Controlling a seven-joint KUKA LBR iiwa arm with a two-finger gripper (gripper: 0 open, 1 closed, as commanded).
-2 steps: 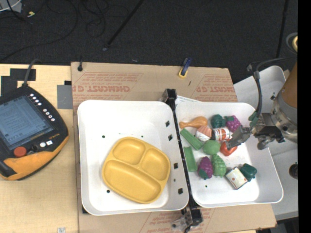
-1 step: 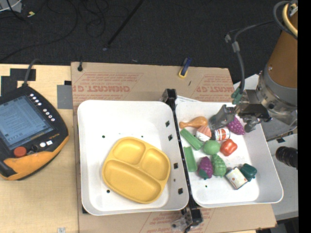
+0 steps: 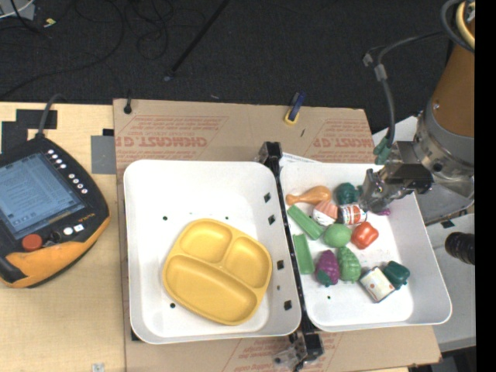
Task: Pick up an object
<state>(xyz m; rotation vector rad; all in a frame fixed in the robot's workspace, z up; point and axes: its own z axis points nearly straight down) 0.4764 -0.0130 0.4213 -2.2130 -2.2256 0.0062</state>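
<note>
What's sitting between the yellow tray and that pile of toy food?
In the camera view, bare white floor of the left bin, then the two bins' touching rims with black clips, separate the yellow tray from the toy food.

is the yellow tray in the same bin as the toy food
No, the yellow tray lies in the left bin; the toy food is in the right bin.

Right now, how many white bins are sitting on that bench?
2, side by side. The left bin holds a yellow divided plate; the right bin holds a heap of small toy foods.
</note>
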